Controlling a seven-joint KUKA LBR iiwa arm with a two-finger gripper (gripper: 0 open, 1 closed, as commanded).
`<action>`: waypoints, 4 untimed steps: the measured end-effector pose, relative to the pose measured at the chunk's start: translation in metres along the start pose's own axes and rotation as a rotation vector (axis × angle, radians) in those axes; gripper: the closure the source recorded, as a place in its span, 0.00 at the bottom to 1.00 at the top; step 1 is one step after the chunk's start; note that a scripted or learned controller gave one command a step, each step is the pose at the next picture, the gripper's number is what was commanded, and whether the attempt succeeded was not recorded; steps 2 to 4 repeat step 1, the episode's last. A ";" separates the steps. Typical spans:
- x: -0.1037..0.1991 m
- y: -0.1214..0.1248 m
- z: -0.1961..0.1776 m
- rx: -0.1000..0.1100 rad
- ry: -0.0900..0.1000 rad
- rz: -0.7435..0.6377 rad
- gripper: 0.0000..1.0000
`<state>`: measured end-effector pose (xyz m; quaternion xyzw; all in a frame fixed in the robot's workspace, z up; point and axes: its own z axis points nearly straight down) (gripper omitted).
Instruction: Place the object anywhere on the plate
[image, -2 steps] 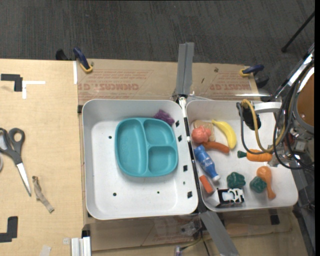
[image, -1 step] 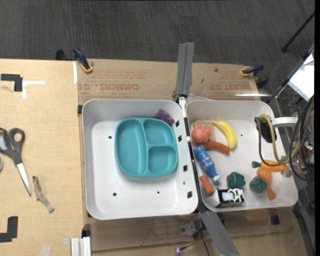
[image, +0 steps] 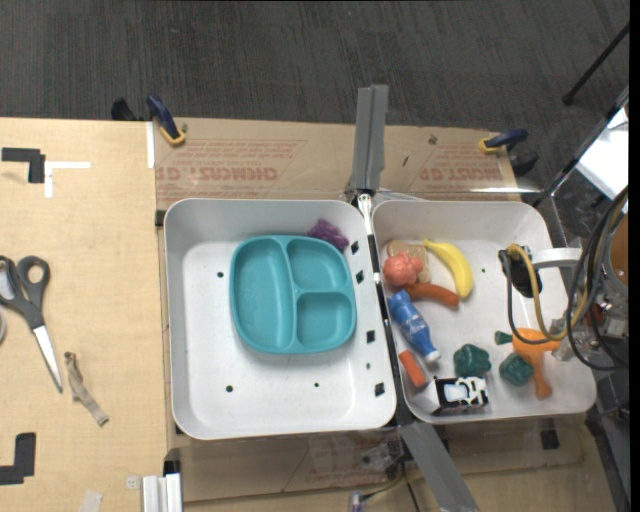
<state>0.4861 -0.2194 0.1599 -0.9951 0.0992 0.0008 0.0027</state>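
A teal divided plate (image: 295, 294) lies in the left bin (image: 195, 330) with nothing on it. A small purple object (image: 328, 233) rests just behind the plate's far right corner, against the bin wall. The right bin (image: 480, 212) holds several toys: a yellow banana (image: 450, 265), a red-pink fruit (image: 403, 268), an orange sausage (image: 433, 293), a blue bottle (image: 412, 323), a green piece (image: 471, 358) and a black-and-white toy car (image: 462, 394). My gripper (image: 578, 342) sits low at that bin's right rim, next to an orange toy (image: 535, 350), tangled in cables and partly cut off.
Scissors (image: 32, 300) and a small scrap (image: 85, 390) lie on the wooden bench to the left. A grey divider bar (image: 368, 140) runs between the bins. Blue-and-yellow clamps (image: 165, 120) hold the cardboard behind them.
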 end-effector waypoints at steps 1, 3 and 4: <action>0.015 -0.003 -0.157 0.003 0.003 0.002 1.00; 0.015 -0.003 -0.157 0.003 0.003 0.002 1.00; 0.015 -0.003 -0.157 0.003 0.003 0.002 1.00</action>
